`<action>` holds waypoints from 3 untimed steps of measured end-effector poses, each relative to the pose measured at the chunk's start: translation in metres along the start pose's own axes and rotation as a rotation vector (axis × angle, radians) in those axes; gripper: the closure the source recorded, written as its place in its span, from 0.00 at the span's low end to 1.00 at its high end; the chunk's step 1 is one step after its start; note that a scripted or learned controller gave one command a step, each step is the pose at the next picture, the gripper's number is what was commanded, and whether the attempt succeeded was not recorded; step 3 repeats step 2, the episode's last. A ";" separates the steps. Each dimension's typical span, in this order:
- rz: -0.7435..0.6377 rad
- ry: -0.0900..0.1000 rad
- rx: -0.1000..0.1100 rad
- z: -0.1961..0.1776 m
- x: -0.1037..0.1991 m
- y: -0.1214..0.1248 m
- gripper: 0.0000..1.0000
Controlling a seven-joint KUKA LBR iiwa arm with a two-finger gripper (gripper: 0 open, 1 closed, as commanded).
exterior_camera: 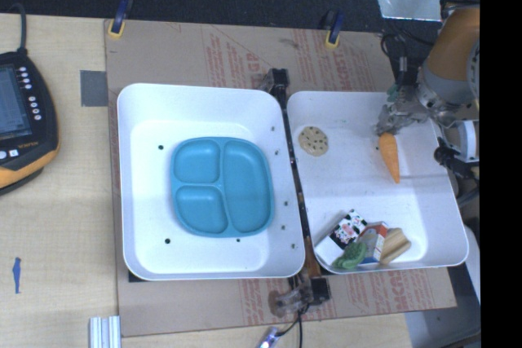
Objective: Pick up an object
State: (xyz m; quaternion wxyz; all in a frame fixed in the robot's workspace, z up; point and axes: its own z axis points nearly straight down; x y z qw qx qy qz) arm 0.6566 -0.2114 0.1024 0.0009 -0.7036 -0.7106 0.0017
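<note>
Heaped in the right bin's (424, 200) near corner: small clutter (364, 242) (cow-patterned box, something green, a tan piece). Farther in, toward the left bin (130, 175), a cookie (313, 140). By the right bin's far right, an orange carrot (390, 156); just above its top, the gripper (394, 120), finger state impossible to tell.

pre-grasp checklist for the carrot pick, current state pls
1. Target in view: carrot lies in the right bin, unobstructed - ok.
2. Gripper over target: at the carrot's upper end, not its middle - not ok.
3. Finger opening: cannot tell.
4. Carrot held: nothing seen between fingers - not ok.
5. Neighbour clearance: cookie sits apart to the left, the toy pile in the bin's near corner - ok.
6. Left bin holds the blue divided plate, away from the arm - ok.
</note>
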 end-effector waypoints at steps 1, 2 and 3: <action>0.005 0.000 0.000 -0.037 0.042 -0.095 1.00; 0.002 0.000 -0.001 -0.090 0.132 -0.084 1.00; 0.002 0.000 -0.001 -0.090 0.132 -0.084 1.00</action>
